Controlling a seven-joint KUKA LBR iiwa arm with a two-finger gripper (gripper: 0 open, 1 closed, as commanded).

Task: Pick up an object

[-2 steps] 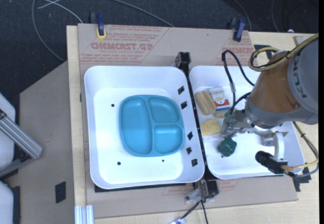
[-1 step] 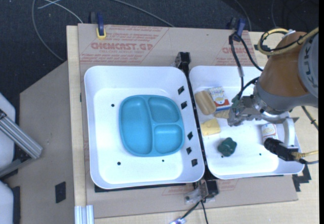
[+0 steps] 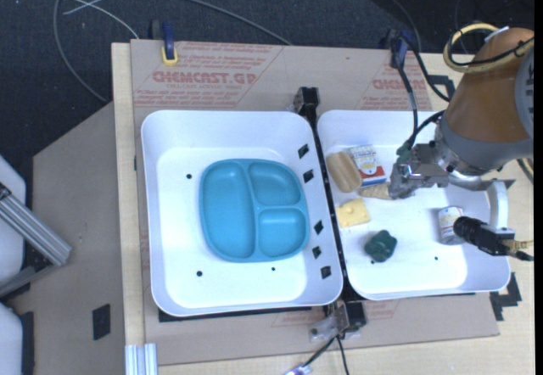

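Observation:
The right bin holds a tan bread-like piece, a small white carton with red print, a yellow cheese wedge, a dark green lump and a small can. My gripper hangs low in this bin, just right of the carton and the bread piece, above a small item at its tip. The wrist hides the fingertips. The left bin carries a blue divided plate.
A black clip strip runs between the two bins. The arm's grey and orange body covers the right bin's far right corner. Cables cross the bench behind the bins.

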